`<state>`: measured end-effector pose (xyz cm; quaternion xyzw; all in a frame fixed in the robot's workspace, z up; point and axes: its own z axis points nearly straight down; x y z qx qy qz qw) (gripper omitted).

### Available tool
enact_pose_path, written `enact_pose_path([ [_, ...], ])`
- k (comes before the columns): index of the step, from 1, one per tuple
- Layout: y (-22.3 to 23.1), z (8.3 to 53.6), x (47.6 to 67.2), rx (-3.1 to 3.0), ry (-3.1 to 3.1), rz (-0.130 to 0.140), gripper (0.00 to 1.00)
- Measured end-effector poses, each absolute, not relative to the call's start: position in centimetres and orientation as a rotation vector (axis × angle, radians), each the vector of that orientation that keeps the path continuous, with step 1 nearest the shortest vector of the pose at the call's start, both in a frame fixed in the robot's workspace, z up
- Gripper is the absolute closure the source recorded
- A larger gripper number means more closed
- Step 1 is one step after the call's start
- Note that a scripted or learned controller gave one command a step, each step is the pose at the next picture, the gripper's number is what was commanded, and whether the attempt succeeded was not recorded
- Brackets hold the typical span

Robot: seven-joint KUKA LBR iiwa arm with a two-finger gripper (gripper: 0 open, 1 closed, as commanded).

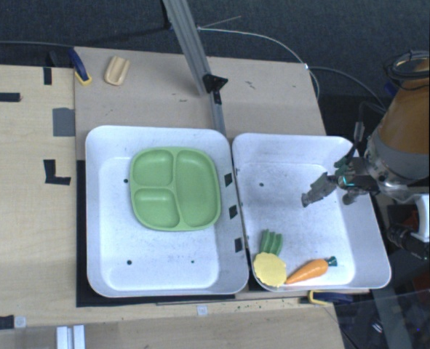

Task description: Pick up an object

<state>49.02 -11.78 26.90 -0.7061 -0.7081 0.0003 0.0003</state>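
Below our gripper [324, 190] and well apart from it, we see the carrot [308, 270] beside a yellow disc [270, 270]; whether the tool is apart or together we cannot tell.

The bench [273, 100] is carrying two white bins lying side by side, edges touching: the left bin [98, 217] and the right bin [360, 231]. Behind the left bin, near the bench's far left corner, a small tan block [116, 70] is resting beside a blue-and-yellow clip [80, 67]. A grey metal pole [189, 35] is slanting over the far edge.
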Motion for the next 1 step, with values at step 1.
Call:
enact_pose_path([
  [1, -11.79, 26.9, 49.01, -2.219, -2.223, 0.001, 0.0],
])
